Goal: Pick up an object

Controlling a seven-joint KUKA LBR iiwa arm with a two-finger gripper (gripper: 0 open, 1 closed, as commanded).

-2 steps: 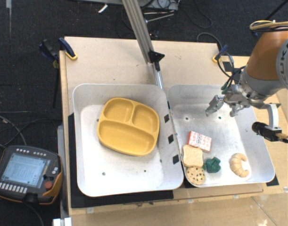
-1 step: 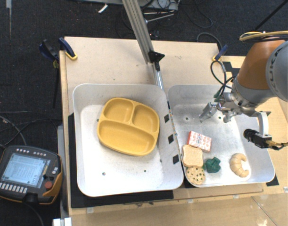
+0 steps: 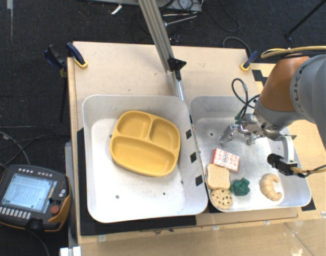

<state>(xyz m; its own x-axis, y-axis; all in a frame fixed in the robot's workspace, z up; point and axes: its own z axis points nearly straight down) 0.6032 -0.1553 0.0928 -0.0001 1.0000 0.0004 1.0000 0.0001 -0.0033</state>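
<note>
While the arm [image 3: 291, 92] reaches in over the right bin [image 3: 205, 111], the gripper [image 3: 241, 130] hangs above the bare upper part of that bin, w/ nothing seen between the jaws; whether they are spread or pressed together cannot be told at this angle. Judged step: approach, pre-grasp. No item picked yet.

Right bin contents, all along the near edge: pink-and-white packet [image 3: 227, 159], bread slice [image 3: 218, 177] just below it, dotted cookie [image 3: 222, 198] touching the bread's lower edge, green lump [image 3: 240, 186] beside the bread, croissant [image 3: 271, 188] toward the right corner. Packet lies nearest the gripper, approx. below and left of it.

Left bin [image 3: 98, 196] holds one yellow divided plate [image 3: 145, 142], three compartments, nothing in them.

Next move, as judged: shift toward the near edge, centre over one item, descend, then close. Risk: bread, cookie and green lump sit crowded, so a neighbour may get nudged; croissant stands more apart.
</note>
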